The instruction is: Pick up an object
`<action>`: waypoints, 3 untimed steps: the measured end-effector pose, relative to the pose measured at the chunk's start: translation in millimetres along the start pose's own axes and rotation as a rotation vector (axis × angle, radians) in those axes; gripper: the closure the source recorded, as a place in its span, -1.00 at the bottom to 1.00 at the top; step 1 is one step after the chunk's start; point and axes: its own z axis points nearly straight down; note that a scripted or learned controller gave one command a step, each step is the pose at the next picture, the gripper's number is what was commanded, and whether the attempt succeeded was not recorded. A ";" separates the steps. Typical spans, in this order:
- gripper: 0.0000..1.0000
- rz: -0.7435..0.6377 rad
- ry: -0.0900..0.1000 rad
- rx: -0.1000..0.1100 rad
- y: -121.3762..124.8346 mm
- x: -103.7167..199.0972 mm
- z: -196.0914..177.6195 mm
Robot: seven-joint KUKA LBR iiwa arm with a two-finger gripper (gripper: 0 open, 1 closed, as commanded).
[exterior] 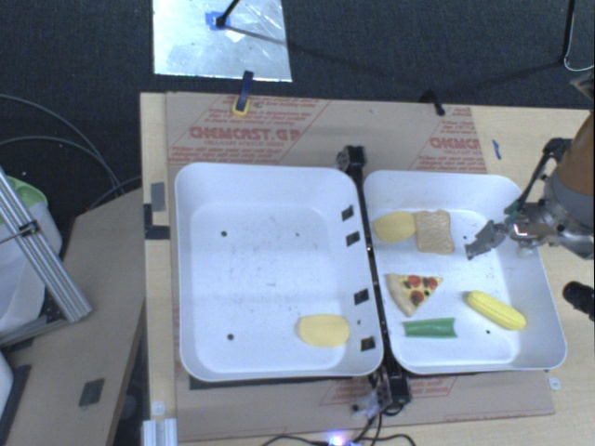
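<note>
The right bin (535, 342) holds a yellow round piece (395, 228), a tan cracker (433, 231), a pizza slice (413, 292), a green strip (429, 327) and a yellow corn cob (495, 310). In the left bin (232, 193) a yellow oval (323, 330) lies near the front right corner. My gripper (482, 242) hangs over the right bin's right half, just right of the cracker and above the corn cob. Nothing shows between its fingers.
The two bins sit side by side on a cardboard sheet (279, 133), joined by a black divider (364, 268). A metal plate (221, 26) lies on the dark floor behind. An aluminium frame (42, 258) stands at the left.
</note>
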 end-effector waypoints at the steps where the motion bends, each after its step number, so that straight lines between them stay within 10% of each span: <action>1: -1.00 -0.006 0.001 -0.001 40.6 46.1 123.1; 2: -1.00 -0.004 0.003 0.004 12.6 93.9 118.0; 3: 1.00 -0.001 0.001 -0.001 14.6 90.5 106.7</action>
